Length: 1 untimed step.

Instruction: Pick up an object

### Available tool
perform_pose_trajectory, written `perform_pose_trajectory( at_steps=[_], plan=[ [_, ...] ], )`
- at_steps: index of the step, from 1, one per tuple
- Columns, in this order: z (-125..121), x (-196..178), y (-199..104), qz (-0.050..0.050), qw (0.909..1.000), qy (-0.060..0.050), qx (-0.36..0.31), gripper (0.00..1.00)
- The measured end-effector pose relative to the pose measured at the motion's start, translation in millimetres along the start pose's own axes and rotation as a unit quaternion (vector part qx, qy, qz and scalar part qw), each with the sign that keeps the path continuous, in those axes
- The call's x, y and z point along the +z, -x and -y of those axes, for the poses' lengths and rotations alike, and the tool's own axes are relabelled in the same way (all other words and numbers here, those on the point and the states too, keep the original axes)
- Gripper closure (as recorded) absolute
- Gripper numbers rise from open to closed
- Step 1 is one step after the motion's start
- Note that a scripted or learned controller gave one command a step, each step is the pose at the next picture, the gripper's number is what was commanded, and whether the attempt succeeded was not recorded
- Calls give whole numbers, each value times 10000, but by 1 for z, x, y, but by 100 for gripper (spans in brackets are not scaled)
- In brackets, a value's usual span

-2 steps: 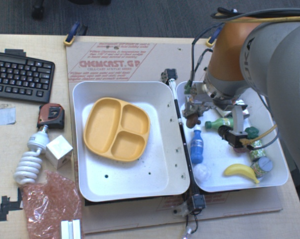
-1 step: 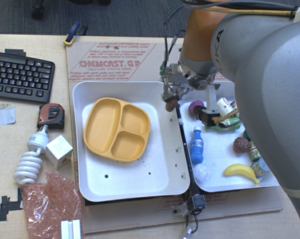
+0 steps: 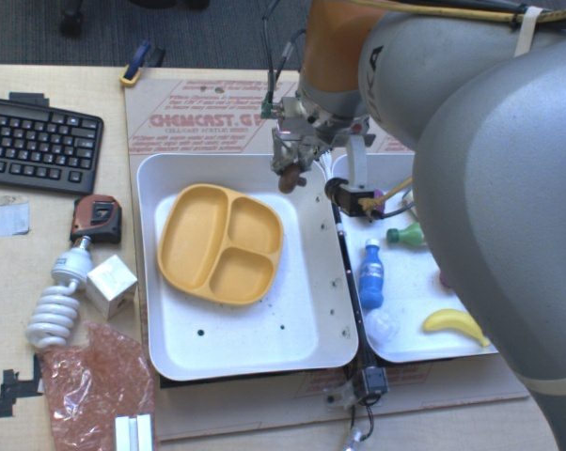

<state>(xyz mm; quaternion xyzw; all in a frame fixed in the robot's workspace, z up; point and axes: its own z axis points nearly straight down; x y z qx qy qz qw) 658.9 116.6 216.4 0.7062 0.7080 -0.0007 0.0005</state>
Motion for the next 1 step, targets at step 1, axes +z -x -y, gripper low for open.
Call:
perform_pose_trajectory(
  at_steps=[1],
  plan=[
    [62,4,29,0,10000,-5,11,100]
  ],
)
